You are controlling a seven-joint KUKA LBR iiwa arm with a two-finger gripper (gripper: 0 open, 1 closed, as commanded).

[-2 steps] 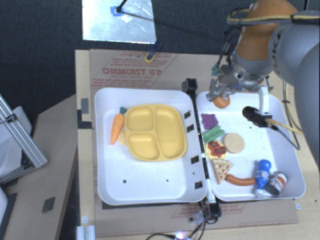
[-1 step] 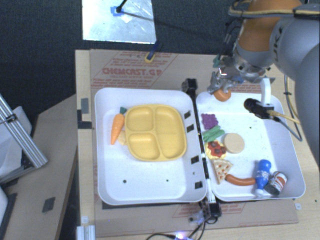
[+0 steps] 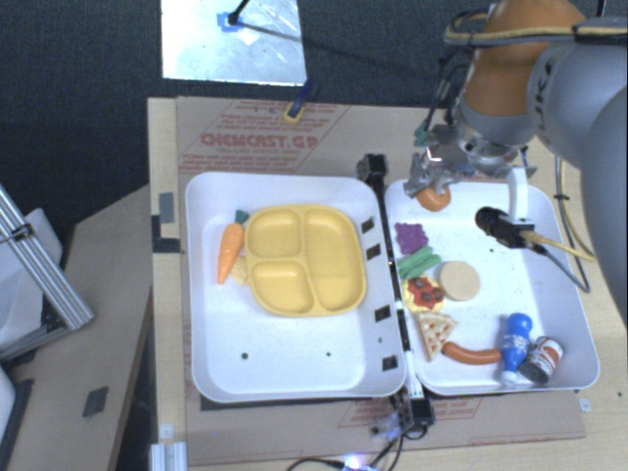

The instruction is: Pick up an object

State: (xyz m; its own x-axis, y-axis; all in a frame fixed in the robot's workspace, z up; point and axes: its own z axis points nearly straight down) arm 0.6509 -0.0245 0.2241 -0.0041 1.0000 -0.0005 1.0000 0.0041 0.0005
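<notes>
- The claw [image 3: 428, 177] sits at the far left corner of the right white plastic bin [image 3: 549, 283], just over a small round orange toy fruit [image 3: 432, 199].
- Whether it is wide, narrow or gripping, I cannot tell (the wrist hides it).
- Best to centre on the fruit, clear of the bin wall, then lift straight.

This looks like a robotics lab or test cell, not a home. A bare plywood bench [image 3: 118, 253] carries a stamped cardboard sheet [image 3: 260, 137] on which two shallow white bins [image 3: 294, 361] sit side by side, near the frame's centre. An industrial grey arm [image 3: 574, 86] with exposed cables enters at the upper right. Aluminium framing [image 3: 39, 273] shows at the left edge, and a reflective square panel [image 3: 235, 27] lies on dark carpet at the top. Toy food fills the bins.
</notes>
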